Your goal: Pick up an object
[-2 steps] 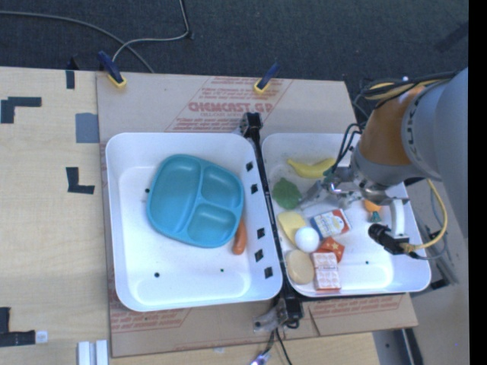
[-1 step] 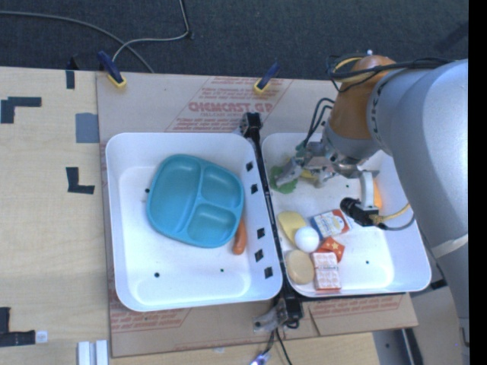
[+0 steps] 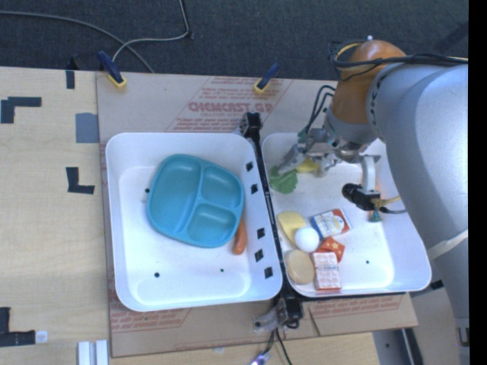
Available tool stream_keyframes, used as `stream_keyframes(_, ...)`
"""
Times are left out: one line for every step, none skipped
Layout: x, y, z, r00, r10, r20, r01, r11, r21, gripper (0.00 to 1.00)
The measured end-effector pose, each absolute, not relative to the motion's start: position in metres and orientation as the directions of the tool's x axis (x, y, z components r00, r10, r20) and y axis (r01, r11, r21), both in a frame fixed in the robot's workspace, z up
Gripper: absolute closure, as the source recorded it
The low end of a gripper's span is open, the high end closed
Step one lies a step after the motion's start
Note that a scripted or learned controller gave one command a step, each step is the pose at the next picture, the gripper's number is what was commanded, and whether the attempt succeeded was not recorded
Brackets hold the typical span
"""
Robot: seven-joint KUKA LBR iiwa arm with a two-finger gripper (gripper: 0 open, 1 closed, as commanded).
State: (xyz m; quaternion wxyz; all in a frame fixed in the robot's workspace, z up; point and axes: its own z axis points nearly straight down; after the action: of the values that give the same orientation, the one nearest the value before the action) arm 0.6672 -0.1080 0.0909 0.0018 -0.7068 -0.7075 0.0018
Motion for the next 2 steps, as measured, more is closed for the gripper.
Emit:
stream_keyframes(0.602,-0.139,0.127,0.0,1.0,-0.001,1.0,0.0,-0.001,0.0)
stream_keyframes(0.668,-0.124,0.085,0.0,1.0,0.0,1.0,0.0,-0.004,0.0)
